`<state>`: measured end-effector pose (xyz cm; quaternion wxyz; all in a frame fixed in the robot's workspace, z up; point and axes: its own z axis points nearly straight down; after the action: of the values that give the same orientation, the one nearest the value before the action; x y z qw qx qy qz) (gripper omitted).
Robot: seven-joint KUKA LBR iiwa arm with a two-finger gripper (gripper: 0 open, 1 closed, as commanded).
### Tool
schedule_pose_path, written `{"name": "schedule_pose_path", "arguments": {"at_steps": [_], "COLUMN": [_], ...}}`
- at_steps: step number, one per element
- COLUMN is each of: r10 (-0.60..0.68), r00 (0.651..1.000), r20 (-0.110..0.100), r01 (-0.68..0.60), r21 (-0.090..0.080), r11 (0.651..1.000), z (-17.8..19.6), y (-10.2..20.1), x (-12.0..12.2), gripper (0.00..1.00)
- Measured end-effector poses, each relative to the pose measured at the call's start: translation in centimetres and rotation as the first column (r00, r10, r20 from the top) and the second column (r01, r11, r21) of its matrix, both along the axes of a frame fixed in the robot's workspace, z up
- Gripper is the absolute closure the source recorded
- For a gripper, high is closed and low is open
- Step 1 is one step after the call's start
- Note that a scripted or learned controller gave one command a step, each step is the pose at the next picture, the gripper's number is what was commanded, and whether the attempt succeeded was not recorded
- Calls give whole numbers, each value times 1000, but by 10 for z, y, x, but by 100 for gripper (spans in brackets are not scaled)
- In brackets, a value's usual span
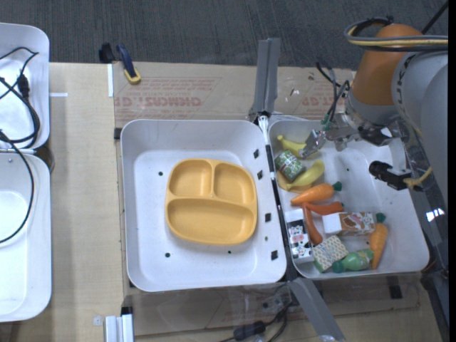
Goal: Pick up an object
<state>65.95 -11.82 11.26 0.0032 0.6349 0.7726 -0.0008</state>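
Banana point(291, 146) beside can point(288, 165), carrots point(313, 194) crowding below.

Two white bins sat side by side: the left bin point(135, 212) and the right bin point(406, 241). One yellow divided plate point(211, 201) lay in the left bin. The right bin held two bananas, one at 11 o'clock point(288, 146) and one just below it point(305, 176); three carrots, at the centre point(313, 193), beneath that point(324, 209) and at 4 o'clock point(377, 241); one small can point(288, 164); and one carton point(348, 224).
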Motion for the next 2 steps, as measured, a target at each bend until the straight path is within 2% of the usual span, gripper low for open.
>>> {"name": "schedule_pose_path", "arguments": {"at_steps": [1,2], "r10": [-1,-1], "r00": [1000,1000], "r20": [2,2], "r01": [1,1], "r21": [-1,-1], "r11": [1000,1000], "z": [10,10], "y": [-1,-1], "x": [0,0], "gripper": [100,0]}}
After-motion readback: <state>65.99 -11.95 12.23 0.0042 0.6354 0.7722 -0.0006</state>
